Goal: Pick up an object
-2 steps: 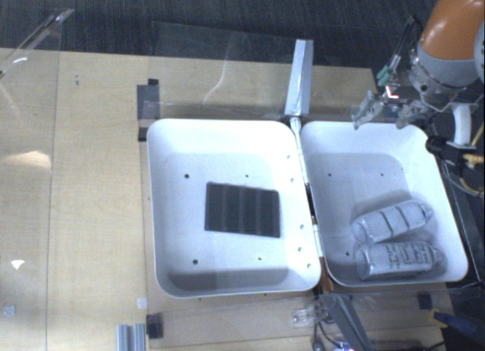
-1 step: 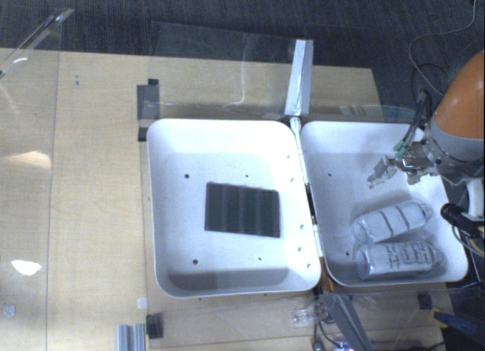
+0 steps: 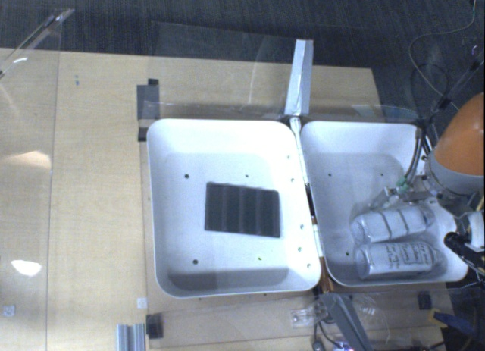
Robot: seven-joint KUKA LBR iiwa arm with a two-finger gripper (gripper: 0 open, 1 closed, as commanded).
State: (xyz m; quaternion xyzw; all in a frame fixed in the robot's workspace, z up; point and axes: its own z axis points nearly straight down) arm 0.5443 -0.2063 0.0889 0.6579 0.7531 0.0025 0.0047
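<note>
the grey arm with the orange band point(image 3: 464, 145) comes in from the right, over the right white bin point(image 3: 341, 145). its fingers point(image 3: 402, 188) sit low in that bin, but you cannot tell if they are open or closed, or if they hold anything. two shiny silver cans lie on their sides just under the fingers: one can point(image 3: 390, 223) right next to them, the other can point(image 3: 398, 259) a bit further down. far to the left of the fingers, a flat dark ridged block point(image 3: 242, 209) lies in the left white bin point(image 3: 174, 152). both bins rest on the pale wooden desk point(image 3: 83, 190).
</note>
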